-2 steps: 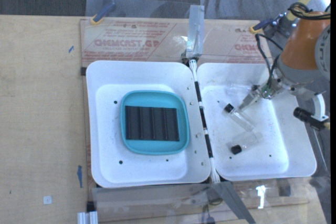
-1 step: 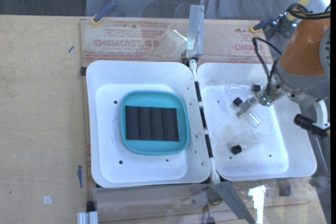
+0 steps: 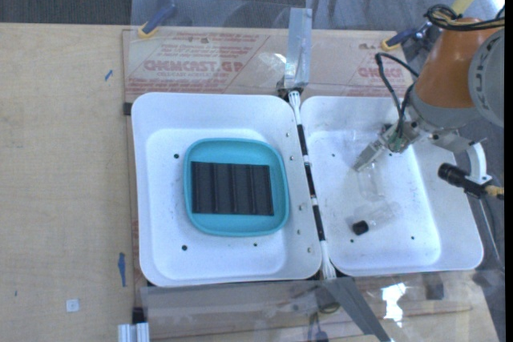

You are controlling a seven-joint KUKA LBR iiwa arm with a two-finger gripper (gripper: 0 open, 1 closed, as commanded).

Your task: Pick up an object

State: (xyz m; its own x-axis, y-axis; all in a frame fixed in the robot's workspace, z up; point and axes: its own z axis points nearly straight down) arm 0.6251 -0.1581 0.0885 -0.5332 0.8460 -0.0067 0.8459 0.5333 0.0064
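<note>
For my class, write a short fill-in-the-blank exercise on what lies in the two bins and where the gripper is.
1. The teal tray lies in the ____ bin as the camera sees it.
2. The small black object lies in the ____ bin.
3. The gripper hangs over the ____ bin.

Missing words: left; right; right

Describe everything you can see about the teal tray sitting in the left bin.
The teal tray is a rounded-rectangle dish with a raised, glossy, plastic-looking rim. Its recessed middle holds a dark grey insert divided into four lengthwise ribbed strips. It lies flat and right way up, roughly centred on the floor of the left white bin, its long sides running across the view. It touches nothing but the bin floor, well apart from the bin walls and the divider between the two bins.
</note>
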